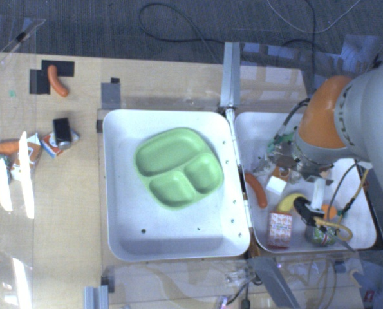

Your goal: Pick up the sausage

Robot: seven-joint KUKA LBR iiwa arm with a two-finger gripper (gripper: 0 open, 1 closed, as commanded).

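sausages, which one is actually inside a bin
The sausage by the right bin's left wall; the other sausage lies out on the bench, far left.

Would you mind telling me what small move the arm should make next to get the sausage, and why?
Probably a short shift toward the left wall of the right bin, then down. The sausage lies there, close to the divider, left of the white block, and nothing covers it. The gripper hangs a little up and to the right of it, over the clutter, so it is not yet lined up.
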